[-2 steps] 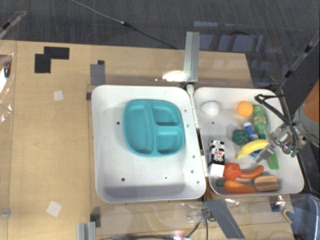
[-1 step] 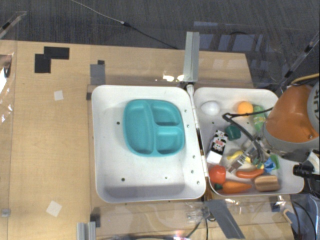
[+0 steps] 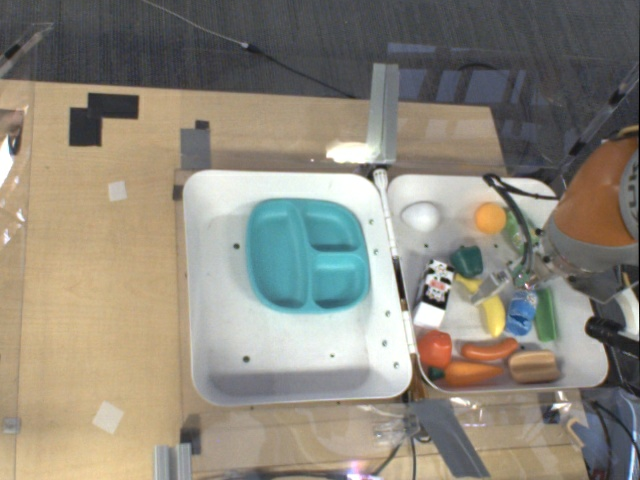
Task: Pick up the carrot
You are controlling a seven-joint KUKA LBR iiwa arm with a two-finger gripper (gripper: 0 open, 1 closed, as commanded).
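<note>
We see the robot arm (image 3: pixel 600 213) reaching in from the right over the right bin (image 3: pixel 590 373), its gripper (image 3: pixel 522 268) lost among cables and toy food so that we cannot tell how it stands. The carrot (image 3: pixel 472 373) lies along the bin's near wall, below a sausage (image 3: pixel 488 349) and between a tomato (image 3: pixel 434 348) and a bread roll (image 3: pixel 533 366). The print on a small black-and-white box (image 3: pixel 436 284) is too small to read; a teal divided plate (image 3: pixel 306 253) sits in the left bin (image 3: pixel 215 268).

Tomato (image 3: pixel 433 348) and hot dog (image 3: pixel 489 349) crowd the carrot (image 3: pixel 472 373) (touching).
</note>
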